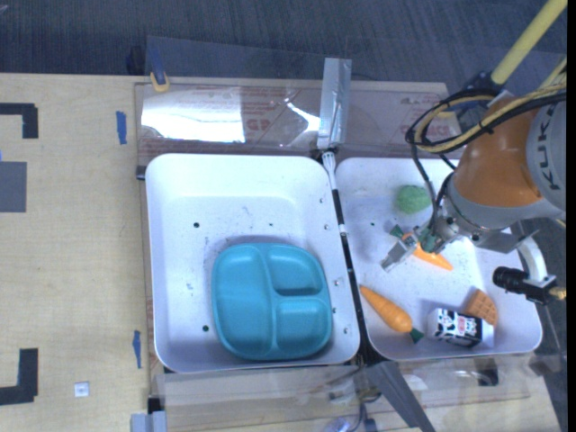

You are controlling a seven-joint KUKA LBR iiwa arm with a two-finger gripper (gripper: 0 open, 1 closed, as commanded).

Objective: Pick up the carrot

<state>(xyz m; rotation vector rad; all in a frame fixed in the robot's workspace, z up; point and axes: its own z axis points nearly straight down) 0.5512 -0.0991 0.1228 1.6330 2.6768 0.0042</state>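
Observation:
Two carrots lie in the right bin. The larger carrot rests near the bin's front left, its green stub pointing right. A smaller orange carrot lies mid-bin, right against my gripper. The gripper is low over the bin floor and open, its grey fingers spread just left of the small carrot's end. Nothing is clearly between them. The arm's orange band hangs over the bin's right part.
A green round item sits behind the gripper. A black-and-white carton and a brown-orange piece lie at the front right. The left bin holds a blue divided plate. Cables loop above the arm.

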